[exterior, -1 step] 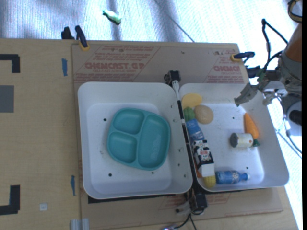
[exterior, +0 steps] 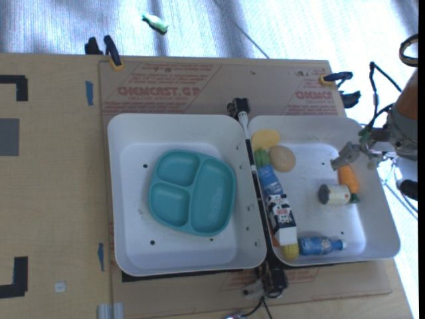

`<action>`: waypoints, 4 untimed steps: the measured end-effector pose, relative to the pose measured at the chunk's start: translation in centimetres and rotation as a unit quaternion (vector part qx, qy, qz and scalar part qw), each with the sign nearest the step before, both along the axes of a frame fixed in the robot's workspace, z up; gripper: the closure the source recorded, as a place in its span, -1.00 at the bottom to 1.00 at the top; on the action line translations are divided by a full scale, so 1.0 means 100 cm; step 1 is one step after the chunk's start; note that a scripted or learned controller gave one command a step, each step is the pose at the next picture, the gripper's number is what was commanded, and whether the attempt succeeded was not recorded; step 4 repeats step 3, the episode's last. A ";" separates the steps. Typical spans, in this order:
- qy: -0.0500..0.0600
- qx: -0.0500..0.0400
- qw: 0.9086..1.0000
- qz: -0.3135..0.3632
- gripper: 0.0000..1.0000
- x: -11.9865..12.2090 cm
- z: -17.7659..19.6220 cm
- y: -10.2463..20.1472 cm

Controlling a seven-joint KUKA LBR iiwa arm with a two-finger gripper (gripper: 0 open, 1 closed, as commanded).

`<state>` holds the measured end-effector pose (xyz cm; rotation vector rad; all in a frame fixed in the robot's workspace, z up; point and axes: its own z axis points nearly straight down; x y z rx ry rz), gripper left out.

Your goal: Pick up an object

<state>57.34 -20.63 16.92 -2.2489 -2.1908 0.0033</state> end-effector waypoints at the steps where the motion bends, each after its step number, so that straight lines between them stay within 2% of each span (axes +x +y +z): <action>1: -0.008 0.001 0.976 0.216 -1.00 -0.002 -0.066 0.014; 2: -0.007 -0.001 0.977 0.215 1.00 -0.002 -0.058 0.012; 3: -0.003 0.000 0.972 0.236 1.00 -0.034 0.024 0.071; 4: -0.003 0.000 0.972 0.236 1.00 -0.034 0.024 0.071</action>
